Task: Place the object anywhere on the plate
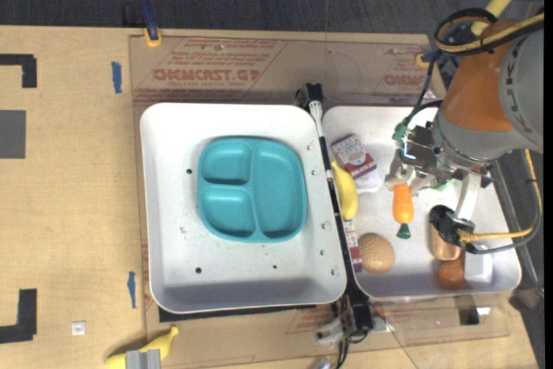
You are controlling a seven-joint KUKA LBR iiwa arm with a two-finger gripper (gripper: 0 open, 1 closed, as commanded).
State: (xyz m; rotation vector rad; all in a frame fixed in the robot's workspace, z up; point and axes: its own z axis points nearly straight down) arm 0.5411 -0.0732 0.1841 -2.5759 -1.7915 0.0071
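A teal divided plate (pixel 252 187) lies in the left white bin (pixel 164 212). In the right bin (pixel 505 259), an orange carrot (pixel 403 206) with a green tip points toward the bin's front. My gripper (pixel 409 177) hangs from the grey arm with its orange band (pixel 473 95), directly over the carrot's upper end. The wrist hardware hides the contact, so I cannot make out whether the carrot is held. The gripper stands well to the right of the plate, across the wall between the bins.
The right bin also holds a yellow banana (pixel 346 191) against the dividing wall, a small carton (pixel 352 156), a tan ball (pixel 376 253), a copper cup (pixel 443 246), a brown round item (pixel 450 274) and a white block (pixel 478 265). Cables hang near the wrist.
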